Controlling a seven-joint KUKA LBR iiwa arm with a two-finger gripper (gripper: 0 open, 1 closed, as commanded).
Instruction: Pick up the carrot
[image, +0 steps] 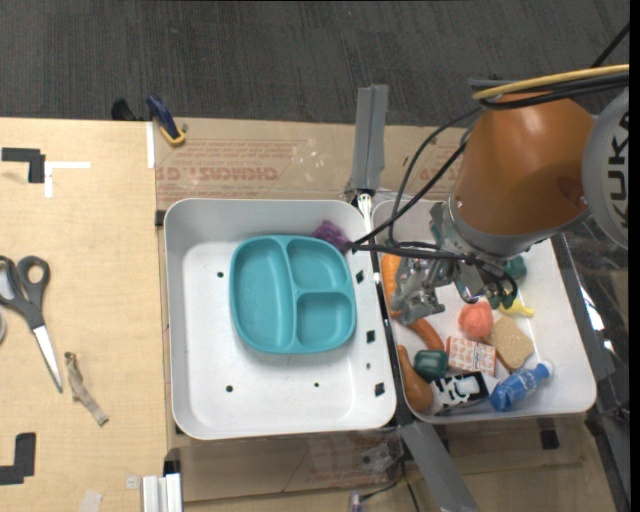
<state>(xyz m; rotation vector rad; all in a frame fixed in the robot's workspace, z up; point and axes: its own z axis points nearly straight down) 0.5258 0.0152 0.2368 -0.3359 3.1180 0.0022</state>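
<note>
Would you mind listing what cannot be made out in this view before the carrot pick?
- Claw: whether open or shut is unclear; the arm's orange band and cables overhang it.
- Carrot: a sliver shows by the right bin's left wall; the claw covers the rest.
- Purple item: mostly hidden behind the teal divided plate; unidentifiable.
- Black-and-white item: print too small to read.

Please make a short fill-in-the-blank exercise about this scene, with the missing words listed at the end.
1. The teal divided plate lies in the ____ bin.
2. The scissors lie on the bench to the ____ of both bins.
3. The gripper hangs over the ____ bin, among the toy food.

Missing words: left; left; right
</note>
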